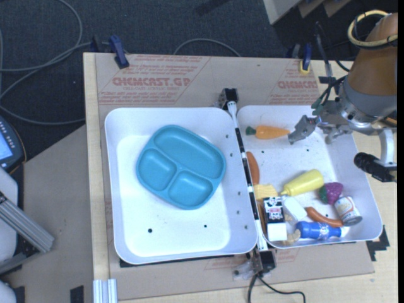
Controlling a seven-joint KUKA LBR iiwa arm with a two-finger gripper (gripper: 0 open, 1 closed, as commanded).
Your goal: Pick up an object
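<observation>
You look down from one fixed camera above the bench [189,81], tilted at a slant so its far edge sits at the top of the picture. Both white bins fit in frame: the left bin [126,232] near the centre, the right bin [366,194] toward the right edge, with dark floor beyond.

This looks like a robotics lab. A bench [95,169] topped with printed board carries two white bins [126,232], held by blue clamps [117,50] at the far edge. Loose cables [44,43] trail over dark carpet on the left, and the grey arm [372,74] reaches in from the right.
</observation>
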